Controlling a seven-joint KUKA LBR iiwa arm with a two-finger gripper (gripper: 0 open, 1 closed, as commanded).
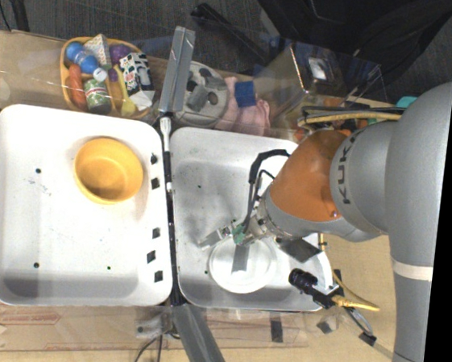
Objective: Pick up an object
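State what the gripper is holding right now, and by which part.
Cannot be told. The gripper sits low over the round white bowl in the right white bin, at its far rim, but no grasp is visible.

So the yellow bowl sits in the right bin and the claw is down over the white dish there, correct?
Not quite: the camera view shows the yellow bowl in the left bin, not the right one. The claw is indeed down over the white dish in the right bin.

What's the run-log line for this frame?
arm: over right bin | gripper: above white bowl | grasp: unconfirmed | left bin: yellow bowl
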